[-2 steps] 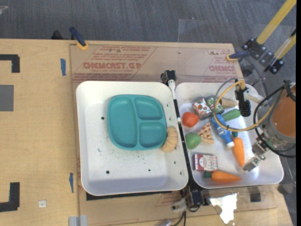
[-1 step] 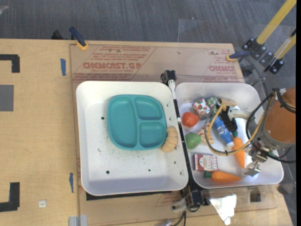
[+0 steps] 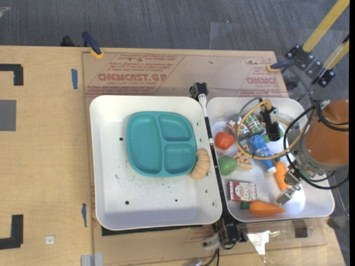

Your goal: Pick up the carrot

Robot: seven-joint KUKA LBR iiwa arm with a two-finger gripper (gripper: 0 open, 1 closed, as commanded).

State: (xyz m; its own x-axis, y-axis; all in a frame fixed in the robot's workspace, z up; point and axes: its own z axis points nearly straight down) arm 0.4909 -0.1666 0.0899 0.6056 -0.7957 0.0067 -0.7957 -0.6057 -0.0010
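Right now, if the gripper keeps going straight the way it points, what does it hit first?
Most likely the carrot. The gripper angles down toward the near edge of the right bin, and the carrot lies just beyond its tip. Depth is unclear from above, so it could instead meet the bin floor beside it.

My arm (image 3: 331,134): grey with orange.
A broad orange band wraps my wrist; black cables loop around it, metal fittings below.
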